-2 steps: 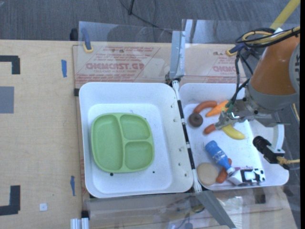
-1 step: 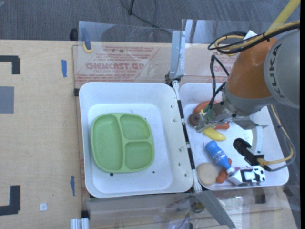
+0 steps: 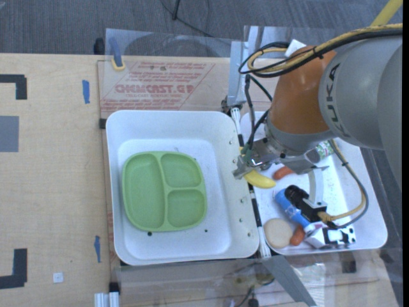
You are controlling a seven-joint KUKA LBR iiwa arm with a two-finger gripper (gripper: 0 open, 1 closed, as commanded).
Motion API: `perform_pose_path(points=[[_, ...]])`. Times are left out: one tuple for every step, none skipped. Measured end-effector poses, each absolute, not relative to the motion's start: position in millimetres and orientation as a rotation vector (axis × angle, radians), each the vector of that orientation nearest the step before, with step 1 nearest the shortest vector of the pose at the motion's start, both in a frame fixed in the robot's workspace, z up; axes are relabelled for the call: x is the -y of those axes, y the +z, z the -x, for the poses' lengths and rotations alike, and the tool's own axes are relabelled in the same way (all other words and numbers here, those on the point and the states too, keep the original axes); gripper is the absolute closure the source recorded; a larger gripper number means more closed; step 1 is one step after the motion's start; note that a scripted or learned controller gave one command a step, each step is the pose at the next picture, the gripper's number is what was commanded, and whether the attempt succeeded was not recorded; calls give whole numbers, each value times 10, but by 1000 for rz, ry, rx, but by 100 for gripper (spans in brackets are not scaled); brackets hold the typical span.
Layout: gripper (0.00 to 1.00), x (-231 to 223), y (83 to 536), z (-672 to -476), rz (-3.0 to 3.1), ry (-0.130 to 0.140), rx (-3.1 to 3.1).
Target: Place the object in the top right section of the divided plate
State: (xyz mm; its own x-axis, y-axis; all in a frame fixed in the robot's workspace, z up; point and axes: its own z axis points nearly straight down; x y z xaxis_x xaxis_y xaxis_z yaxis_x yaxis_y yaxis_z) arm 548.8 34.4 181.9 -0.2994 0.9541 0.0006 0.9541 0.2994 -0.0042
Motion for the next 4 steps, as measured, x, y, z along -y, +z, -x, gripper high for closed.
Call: perform_pose_path(points=[[100,-1182,1865,-5340,1516,5,2748],[0,-1179,1866,-5341,1517,5,2747],[0,-1346,1825,-5348,1679,4,2654],[100,-1339,1905,-5363,1681,5,2653]])
